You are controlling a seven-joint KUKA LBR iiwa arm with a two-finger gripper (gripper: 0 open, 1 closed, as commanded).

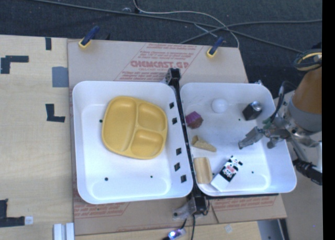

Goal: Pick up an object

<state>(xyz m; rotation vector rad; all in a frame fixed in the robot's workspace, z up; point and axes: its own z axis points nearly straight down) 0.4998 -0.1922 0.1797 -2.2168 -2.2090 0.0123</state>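
Observation:
The right bin (277,179) holds several small objects. A white ball (219,105) and a black-and-silver piece (252,110) lie at its far side. A purple block (194,120) and a yellow wedge (203,144) sit near the divider. A wooden block (202,170) and a white box with black print (228,170) lie at the near side. My gripper (259,143) hangs over the right part of this bin, open, with nothing between its fingers. It is below the black-and-silver piece and up-right of the white box.
A yellow sectioned plate (134,127) lies in the left bin (84,145). A black divider (180,134) runs between the two bins. Cables cross the dark floor behind the bench. The arm's orange band (309,92) stands at the right bin's edge.

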